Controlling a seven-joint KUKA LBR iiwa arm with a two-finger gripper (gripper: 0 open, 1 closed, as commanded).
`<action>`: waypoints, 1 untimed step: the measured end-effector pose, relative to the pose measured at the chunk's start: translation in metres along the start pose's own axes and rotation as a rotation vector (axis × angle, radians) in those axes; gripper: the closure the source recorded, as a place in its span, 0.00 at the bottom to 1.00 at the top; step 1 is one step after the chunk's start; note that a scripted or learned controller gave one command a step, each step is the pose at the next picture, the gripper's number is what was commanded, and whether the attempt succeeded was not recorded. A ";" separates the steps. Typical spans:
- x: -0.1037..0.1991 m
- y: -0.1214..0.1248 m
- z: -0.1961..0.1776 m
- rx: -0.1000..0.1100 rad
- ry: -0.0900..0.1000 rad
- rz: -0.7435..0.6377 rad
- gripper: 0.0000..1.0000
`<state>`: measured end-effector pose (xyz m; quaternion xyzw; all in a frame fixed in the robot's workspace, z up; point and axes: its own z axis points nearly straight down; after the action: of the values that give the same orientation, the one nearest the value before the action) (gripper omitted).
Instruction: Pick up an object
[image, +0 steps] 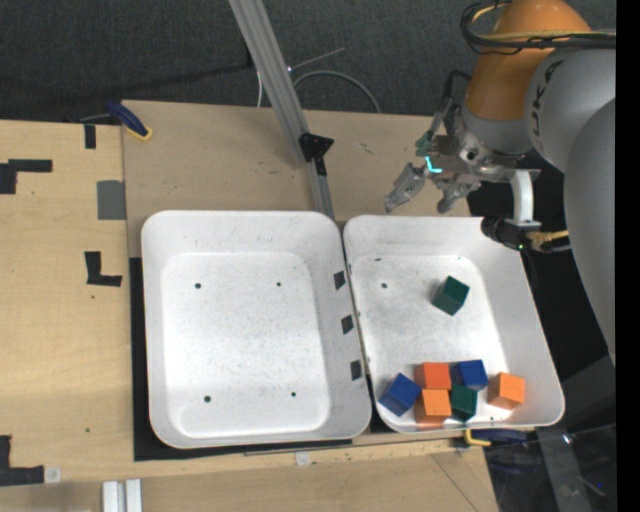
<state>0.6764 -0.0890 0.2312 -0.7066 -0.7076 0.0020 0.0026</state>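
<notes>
My gripper hangs above the far rim of the right bin, its two fingers spread apart with nothing between them. A dark green cube lies alone in the middle of that bin, below the gripper. Along the bin's near wall sits a cluster of cubes: a blue one, two orange ones, another blue one, a dark green one and an orange one at the right.
The left bin stands beside the right one. A slanted metal post rises behind the gap between the bins. The wooden bench carries black tape marks at the left.
</notes>
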 end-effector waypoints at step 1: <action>0.000 0.001 -0.003 -0.005 -0.002 -0.001 0.00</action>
<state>0.6773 -0.0891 0.2343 -0.7063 -0.7080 0.0010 0.0004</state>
